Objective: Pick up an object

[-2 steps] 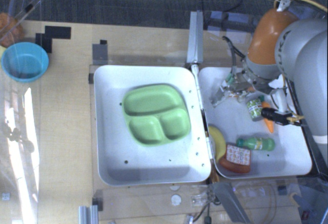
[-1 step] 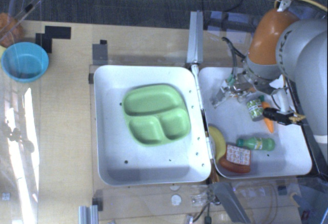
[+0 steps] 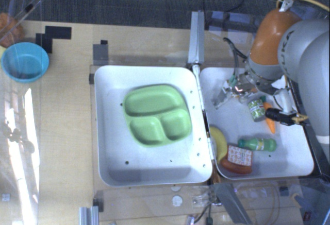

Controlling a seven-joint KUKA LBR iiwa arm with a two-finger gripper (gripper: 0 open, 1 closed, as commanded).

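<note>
My gripper hangs low over the upper left part of the right bin, above bare white floor. Just to its right lies a small clear jar with a green label, and beside that an orange carrot. Nearer the front lie a green bottle, a yellow banana against the bin's left wall, a red and white box and a reddish sausage under it. Nothing shows at the gripper's tip.
The left bin holds a green divided plate. A metal divider post stands between the bins at the back. A blue bowl sits on the bench at far left. The arm's bulk covers the right bin's back right corner.
</note>
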